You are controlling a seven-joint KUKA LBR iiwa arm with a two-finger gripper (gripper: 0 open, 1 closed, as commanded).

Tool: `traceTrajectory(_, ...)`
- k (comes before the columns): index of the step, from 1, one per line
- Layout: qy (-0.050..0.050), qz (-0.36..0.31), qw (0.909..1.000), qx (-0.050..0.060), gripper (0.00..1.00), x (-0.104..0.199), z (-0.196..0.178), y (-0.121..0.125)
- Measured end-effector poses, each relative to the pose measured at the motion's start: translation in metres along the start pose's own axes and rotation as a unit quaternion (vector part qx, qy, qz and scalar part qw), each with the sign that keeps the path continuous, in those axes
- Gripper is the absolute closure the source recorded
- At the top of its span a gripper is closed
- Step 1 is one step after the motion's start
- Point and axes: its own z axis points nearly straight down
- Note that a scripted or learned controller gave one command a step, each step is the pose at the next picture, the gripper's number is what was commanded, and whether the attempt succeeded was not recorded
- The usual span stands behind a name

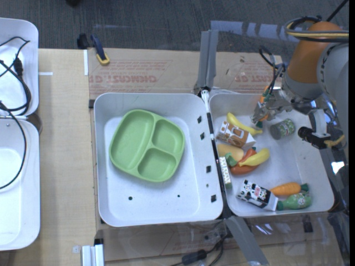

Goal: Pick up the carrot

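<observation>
Gripper (265,111) low over the right bin (321,165), at its far side; jaw state cannot be told from this angle. Carrot (286,189) lies well nearer the camera than the jaws, by the near wall, touching a green vegetable (297,202) and just beside a small milk carton (256,195). Banana (239,122) just left of the jaws, can (283,128) just right.

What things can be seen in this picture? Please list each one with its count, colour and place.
plate: 1, green, three compartments, left bin
bins: 2, white, side by side
carrot: 1, orange, right bin, near edge
milk carton: 1, black and white, left of carrot
bananas: 2, yellow, right bin
can: 1, green label, right bin, far side
snack box: 1, orange and white, by the bananas
arm: 1, grey and orange, right
gripper: 1, over right bin's far side
</observation>
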Motion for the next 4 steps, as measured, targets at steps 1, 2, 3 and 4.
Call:
traceTrajectory(1, 0.001, -0.007, 1.0, 0.001, 1.0, 0.037, -0.07, 0.005)
traceTrajectory(2, 0.002, -0.007, 1.0, 0.001, 0.0, 0.037, -0.069, 0.004)
traceTrajectory(3, 0.0, -0.011, 0.9999, -0.001, 0.0, -0.014, 0.002, -0.002)
traceTrajectory(4, 0.0, -0.012, 0.9999, -0.002, 1.0, -0.014, -0.013, 0.0)
